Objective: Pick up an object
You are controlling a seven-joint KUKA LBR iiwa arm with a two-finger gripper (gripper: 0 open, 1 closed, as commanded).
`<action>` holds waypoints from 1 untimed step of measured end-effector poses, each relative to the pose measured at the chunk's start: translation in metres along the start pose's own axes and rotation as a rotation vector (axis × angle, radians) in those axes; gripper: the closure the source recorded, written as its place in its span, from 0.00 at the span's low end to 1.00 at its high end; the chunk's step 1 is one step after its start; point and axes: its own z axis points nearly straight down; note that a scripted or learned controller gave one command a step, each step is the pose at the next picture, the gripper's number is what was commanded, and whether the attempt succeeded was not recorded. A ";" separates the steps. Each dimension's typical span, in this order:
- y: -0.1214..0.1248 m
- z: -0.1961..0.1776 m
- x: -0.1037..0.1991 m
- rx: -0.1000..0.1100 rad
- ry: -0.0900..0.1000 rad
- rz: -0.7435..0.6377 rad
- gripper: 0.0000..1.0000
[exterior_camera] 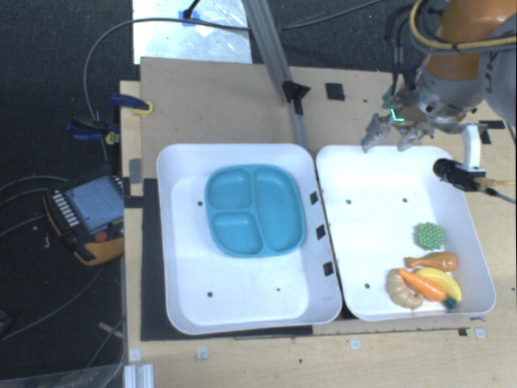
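Toy food sits bunched in the near-right corner of the right bin point(355, 217): green ball point(430, 235), brown drumstick point(436, 261), carrot point(422, 284), banana point(443, 282), tan piece point(401, 291). Gripper point(388, 138) hangs above that bin's far edge, well apart from them, fingers spread wide w/ nothing between. Left bin point(186, 241) holds a blue divided plate point(254, 210).

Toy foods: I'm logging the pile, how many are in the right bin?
5, clustered near corner: green ball, brown drumstick, banana, carrot, tan piece. Overlap may hide more.
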 end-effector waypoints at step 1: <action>0.000 -0.001 0.000 -0.002 0.000 0.000 0.00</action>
